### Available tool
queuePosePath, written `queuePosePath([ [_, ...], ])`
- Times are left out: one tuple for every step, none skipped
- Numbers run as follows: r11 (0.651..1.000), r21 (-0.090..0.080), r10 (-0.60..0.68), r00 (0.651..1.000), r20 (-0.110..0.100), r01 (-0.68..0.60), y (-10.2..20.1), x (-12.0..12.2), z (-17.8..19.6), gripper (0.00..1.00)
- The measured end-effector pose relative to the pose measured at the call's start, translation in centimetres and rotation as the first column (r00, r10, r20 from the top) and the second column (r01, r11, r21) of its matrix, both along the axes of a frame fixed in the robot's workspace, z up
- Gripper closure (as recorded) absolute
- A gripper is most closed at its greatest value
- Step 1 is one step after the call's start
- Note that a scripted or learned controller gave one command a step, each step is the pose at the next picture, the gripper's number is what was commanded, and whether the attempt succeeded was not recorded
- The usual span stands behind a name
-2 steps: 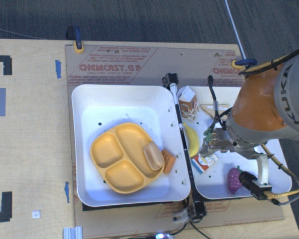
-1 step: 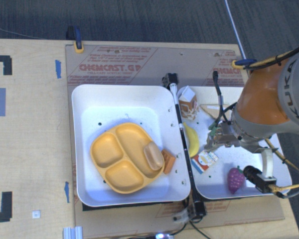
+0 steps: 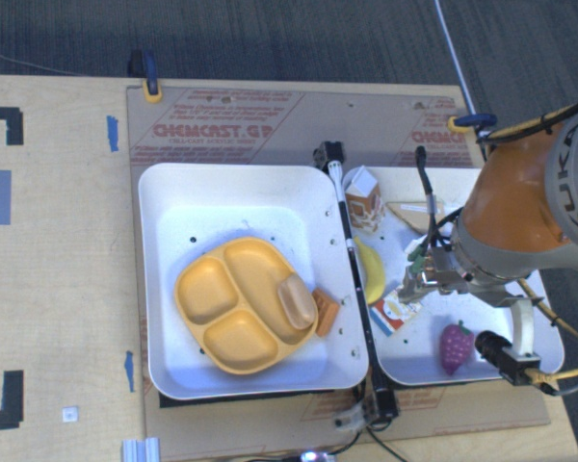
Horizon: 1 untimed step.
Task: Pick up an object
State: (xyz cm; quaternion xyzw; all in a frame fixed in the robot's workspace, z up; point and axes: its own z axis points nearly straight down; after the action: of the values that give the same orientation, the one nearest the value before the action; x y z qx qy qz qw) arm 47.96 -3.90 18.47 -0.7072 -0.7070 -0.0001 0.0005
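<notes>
My hand [image 3: 416, 282] hangs low in the right bin [image 3: 544, 354], beside the banana [image 3: 371, 269]; whether it is spread, I cannot tell.

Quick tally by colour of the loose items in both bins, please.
Yellow: 2 (tray, banana)
Tan: 2 (bread roll, wedge)
Orange: 1 (block)
Purple: 1 (grapes)
White-brown: 1 (carton)
Multicolour: 1 (flat packet)
Total: 8

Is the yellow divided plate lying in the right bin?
No, the yellow divided plate lies in the left bin, while the right bin holds the banana and the grapes.
</notes>
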Motion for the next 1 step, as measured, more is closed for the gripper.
queuePosePath([
  [1.000, -0.001, 0.000, 1.000, 0.001, 0.000, -2.11, -0.04, -0.02, 1.00],
])
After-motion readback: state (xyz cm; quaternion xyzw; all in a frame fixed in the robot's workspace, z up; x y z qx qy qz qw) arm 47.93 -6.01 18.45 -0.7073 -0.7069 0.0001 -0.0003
